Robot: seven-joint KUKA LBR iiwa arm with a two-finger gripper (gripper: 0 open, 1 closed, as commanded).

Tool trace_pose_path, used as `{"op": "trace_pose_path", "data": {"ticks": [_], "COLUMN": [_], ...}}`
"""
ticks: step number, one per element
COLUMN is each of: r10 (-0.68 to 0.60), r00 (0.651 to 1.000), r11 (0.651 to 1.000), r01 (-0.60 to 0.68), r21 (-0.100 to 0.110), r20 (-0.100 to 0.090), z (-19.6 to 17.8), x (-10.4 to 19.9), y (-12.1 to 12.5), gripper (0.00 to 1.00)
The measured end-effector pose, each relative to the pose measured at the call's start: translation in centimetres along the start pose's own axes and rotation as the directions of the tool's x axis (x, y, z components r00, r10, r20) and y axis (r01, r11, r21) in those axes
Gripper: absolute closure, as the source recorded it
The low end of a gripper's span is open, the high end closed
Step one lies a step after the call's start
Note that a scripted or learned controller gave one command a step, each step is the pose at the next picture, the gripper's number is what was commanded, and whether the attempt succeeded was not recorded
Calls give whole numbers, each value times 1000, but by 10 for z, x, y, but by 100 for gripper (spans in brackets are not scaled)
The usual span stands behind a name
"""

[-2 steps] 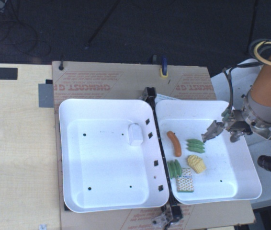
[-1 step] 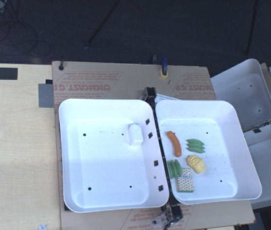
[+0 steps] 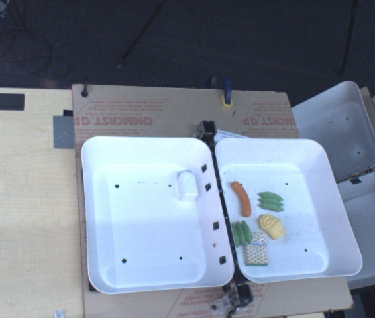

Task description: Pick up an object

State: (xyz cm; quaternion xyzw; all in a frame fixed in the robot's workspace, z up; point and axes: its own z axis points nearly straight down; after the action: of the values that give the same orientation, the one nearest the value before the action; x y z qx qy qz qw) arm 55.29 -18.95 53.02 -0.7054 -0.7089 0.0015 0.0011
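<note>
1. Of the tool, neither how far it is open nor whether anything is held can be told.
2. Two white bins are seen side by side on a brown cardboard sheet (image 3: 148, 114), which is laid on the pale wooden bench (image 3: 22, 211).
3. The objects to be picked are gathered in the right bin (image 3: 320, 171), in its left half, close to the seam between the bins.
4. An orange sausage-shaped piece (image 3: 241, 198) is placed nearest the seam, lying lengthwise from back to front.
5. Green pods (image 3: 271, 201) are found just beside it to the right, and a yellow lumpy piece (image 3: 272, 226) lies just in front of them.
6. A second green piece (image 3: 242, 233) is set against the bin's left wall, with a small checkered packet (image 3: 256, 253) touching or nearly touching its front end.
7. In the left bin (image 3: 108, 158) a pale rounded shape (image 3: 187, 185) is made out, possibly a white object, though it is hard to separate from the floor.
8. Black clips (image 3: 208, 187) are spaced along the seam, and a blue-and-yellow clamp (image 3: 226, 93) is fixed at the sheet's far edge.
9. A white panel (image 3: 336, 128) is tilted beyond the right bin's far corner.
</note>
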Motion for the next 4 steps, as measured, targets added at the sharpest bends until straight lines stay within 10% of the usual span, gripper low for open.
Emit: {"op": "trace_pose_path", "data": {"ticks": [1,2,3,4], "r10": [8,4,5,2], "r00": [1000,1000,1000,1000], "r11": [1000,1000,1000,1000], "r01": [-8,-4,-5,-2], "r21": [5,14,-17,11], "r20": [-3,-7,5,-7], "z": [63,259,110,273], "x": [-24,-21,-25,14], "y": [-68,-58,-77,-47], "gripper": [100,100,100,100]}}
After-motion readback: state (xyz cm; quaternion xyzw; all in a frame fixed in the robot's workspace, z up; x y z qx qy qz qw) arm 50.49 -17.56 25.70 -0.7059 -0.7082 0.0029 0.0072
